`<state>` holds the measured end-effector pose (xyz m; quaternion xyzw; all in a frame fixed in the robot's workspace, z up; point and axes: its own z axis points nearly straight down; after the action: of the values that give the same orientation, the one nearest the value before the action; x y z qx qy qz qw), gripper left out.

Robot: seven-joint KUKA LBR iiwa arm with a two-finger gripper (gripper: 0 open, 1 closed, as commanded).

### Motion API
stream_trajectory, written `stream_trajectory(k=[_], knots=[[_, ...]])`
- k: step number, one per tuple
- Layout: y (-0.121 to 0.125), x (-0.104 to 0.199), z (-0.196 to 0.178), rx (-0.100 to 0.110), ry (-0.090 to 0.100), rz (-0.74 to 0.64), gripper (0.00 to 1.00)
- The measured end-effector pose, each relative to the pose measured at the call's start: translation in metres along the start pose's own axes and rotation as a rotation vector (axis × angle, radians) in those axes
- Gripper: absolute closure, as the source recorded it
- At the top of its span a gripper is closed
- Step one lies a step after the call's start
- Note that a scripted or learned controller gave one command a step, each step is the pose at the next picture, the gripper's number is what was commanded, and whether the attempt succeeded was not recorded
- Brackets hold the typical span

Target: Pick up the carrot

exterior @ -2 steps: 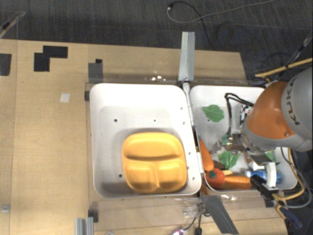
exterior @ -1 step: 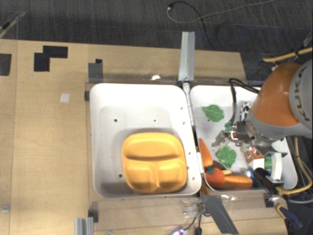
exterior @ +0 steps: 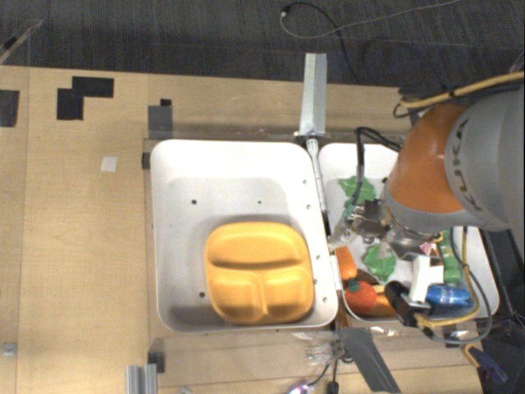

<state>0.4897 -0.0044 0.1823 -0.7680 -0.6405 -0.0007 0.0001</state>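
Judging from how things lie, you have not yet completed the pick: the carrot [exterior: 348, 263] lies low in the right bin [exterior: 490, 279], against the wall that bin shares with the left bin [exterior: 168, 220], with its orange body running toward the near corner. Just nearer you than the carrot sits a rounder orange-red piece with a dark top [exterior: 363, 295], possibly another toy vegetable. Green leafy pieces [exterior: 379, 263] lie just right of the carrot, and more green sits farther back. The arm [exterior: 459, 167] leans over the right bin, and the end effector [exterior: 371, 226] hangs just above and right of the carrot, close to it. You cannot tell from this view whether it is open or closed, since the wrist hides the tip; nothing shows it gripping the carrot. A yellow divided tray [exterior: 258, 271] rests in the left bin, well left of the carrot. What remains, by my reading, is the whole grasp and the lift off the bin floor.
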Motion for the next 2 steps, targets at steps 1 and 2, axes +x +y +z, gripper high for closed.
stream_trajectory(k=[1, 2], knots=[[-0.009, 0.042, 0.0, 0.002, -0.001, 0.063, 0.0], [-0.012, 0.059, 0.001, 0.004, -0.002, 0.238, 0.0]])
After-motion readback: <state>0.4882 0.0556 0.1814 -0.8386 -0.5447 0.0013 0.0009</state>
